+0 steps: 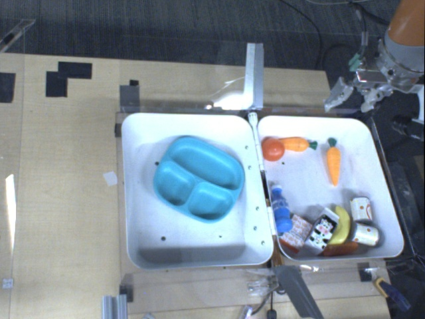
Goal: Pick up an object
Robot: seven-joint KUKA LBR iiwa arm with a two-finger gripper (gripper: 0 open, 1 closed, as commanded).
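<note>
Gripper (352,97) is hanging open and empty past the far edge of the right bin (372,178), which is holding toy carrots (333,165), a banana (342,223), a bottle (280,211), while the left bin (133,178) is holding a blue divided plate (198,177).

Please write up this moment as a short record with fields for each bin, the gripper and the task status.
left bin: white bin holding a blue three-compartment plastic tray
right bin: white bin holding two orange toy carrots, a blue bottle, a yellow banana, small cans and packets
gripper: two-finger gripper above the right bin's far right corner, fingers open, holding nothing
task status: nothing picked up yet
</note>
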